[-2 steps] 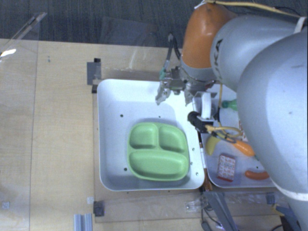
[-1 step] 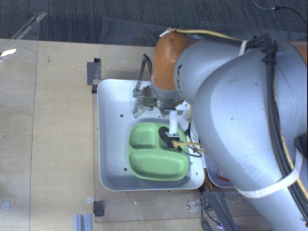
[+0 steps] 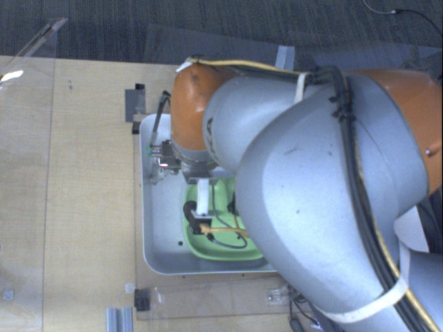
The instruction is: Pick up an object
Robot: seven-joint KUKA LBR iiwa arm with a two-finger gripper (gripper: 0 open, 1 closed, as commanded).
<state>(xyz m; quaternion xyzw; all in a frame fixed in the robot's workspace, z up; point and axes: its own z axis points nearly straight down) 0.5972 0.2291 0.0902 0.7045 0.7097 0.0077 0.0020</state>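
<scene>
Jaws hang low over the green dish [image 3: 214,249] in the bin [image 3: 158,251], seeking a grab; can't tell their width.

The only loose object to be seen is a pale green thing [image 3: 218,249], flat and shallow like a small dish or lid, with a rounded outline and a slightly raised, lighter rim. It lies flat on the floor of the white bin [image 3: 160,234], not tilted. It sits toward 5 o'clock on the part of the bin floor that shows, and its 6 o'clock edge is just beside the bin's near wall. Bare white floor lies open on its 9 o'clock side. Its 3 o'clock and 12 o'clock parts are hidden under the arm [image 3: 311,185], so its full shape cannot be told.
</scene>
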